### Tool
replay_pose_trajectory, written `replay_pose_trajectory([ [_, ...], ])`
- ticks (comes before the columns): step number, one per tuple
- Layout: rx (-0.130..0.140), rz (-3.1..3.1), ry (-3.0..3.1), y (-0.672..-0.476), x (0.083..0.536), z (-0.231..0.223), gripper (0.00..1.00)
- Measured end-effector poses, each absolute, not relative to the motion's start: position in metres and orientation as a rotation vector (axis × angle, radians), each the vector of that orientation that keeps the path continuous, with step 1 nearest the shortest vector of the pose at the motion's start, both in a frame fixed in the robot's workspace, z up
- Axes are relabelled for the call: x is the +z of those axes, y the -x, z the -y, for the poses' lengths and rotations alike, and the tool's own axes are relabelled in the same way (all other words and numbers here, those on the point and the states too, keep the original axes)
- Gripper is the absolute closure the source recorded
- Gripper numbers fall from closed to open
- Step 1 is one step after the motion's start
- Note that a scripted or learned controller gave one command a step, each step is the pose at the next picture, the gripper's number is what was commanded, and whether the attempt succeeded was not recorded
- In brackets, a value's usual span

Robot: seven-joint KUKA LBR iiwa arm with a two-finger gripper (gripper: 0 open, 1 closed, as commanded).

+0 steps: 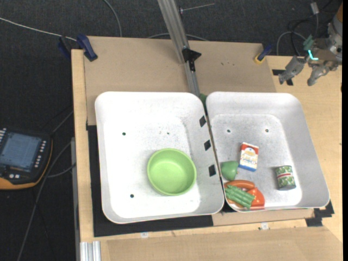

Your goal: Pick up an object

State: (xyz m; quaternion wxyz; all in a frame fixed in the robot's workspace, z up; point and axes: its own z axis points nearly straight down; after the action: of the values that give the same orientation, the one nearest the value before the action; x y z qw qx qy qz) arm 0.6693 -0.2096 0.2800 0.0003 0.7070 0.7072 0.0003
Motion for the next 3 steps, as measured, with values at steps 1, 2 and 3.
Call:
replay_pose_trajectory([
  [1, 0.001, -2.221, -2.221, -0.669, 0.280, 0.210, 0.00],
  [2, -0.002, -2.224, -2.223, -0.663, 0.235, 0.204, 0.00],
  [3, -0.003, -2.223, -2.224, -0.665, 0.190, 0.211, 0.00],
])
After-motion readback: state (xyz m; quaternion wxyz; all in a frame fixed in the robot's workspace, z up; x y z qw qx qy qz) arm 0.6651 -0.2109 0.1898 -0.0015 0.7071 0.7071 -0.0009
